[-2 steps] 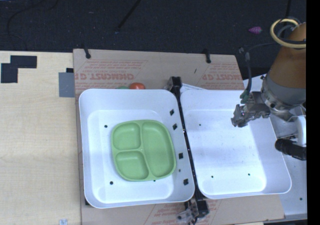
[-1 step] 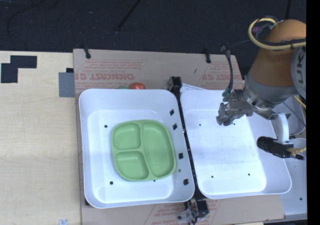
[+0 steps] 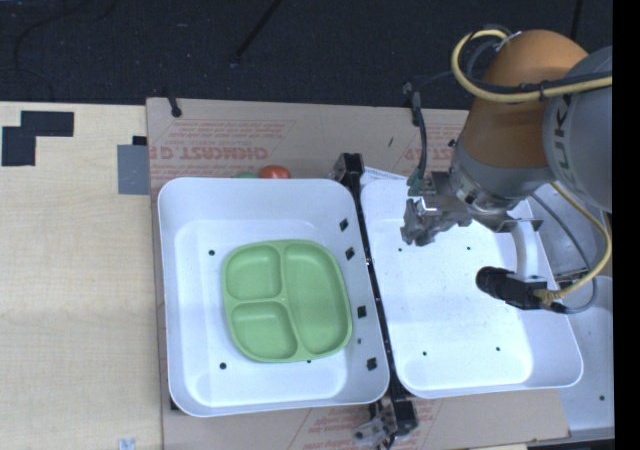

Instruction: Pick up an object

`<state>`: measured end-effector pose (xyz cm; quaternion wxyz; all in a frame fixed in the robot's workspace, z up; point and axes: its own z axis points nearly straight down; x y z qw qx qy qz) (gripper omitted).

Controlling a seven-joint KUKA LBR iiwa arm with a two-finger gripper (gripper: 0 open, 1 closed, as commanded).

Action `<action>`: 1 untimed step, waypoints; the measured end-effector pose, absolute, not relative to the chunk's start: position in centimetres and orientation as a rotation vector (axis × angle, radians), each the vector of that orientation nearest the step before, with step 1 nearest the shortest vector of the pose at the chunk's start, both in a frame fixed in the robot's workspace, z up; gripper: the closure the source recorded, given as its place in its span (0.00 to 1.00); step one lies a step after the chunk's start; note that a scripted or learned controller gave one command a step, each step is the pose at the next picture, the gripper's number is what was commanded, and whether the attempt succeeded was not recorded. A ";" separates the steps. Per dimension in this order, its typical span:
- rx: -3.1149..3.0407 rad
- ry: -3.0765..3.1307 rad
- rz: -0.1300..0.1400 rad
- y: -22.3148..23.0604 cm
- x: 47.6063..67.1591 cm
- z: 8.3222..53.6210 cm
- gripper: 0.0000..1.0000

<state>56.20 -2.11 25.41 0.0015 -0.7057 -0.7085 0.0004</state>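
In the left bin (image 3: 190, 238), nearest the camera, lies one green divided plate (image 3: 287, 300) with three compartments, flat on the floor and well clear of the walls, likely so it can be reached from above. Right of that plate, over the second bin (image 3: 480, 358), the claw (image 3: 422, 223) hangs near the far-left corner; how far it is open I cannot tell. Beyond the plate, one small red object (image 3: 274, 173) rests outside the bin on the desk (image 3: 70, 288).

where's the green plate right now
The green plate lies flat in the middle of the left bin, on the camera view's left side, across the divider from the gripper over the right bin.
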 end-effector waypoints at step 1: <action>-2.216 -2.224 0.002 1.9 58.0 25.0 1.00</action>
